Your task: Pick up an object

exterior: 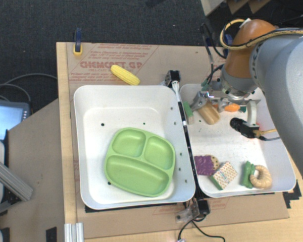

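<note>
A glossy green plastic divided plate (140, 161) is lying flat in the left white bin (86, 135), with a yellow toy corn cob (124, 75) resting outside on the cardboard. In the right white bin (280, 178), a purple piece (205, 165), a patterned block (224, 175) and a tan ring (260, 176) are sitting along the near edge. The gripper (219, 105) is hovering low at the far end, just beside a tan rounded block (209, 114), probably the target; how far it is open, I cannot tell.

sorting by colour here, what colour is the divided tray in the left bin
Light green, plain with no pattern. The tray shows clearly in the camera view.
</note>
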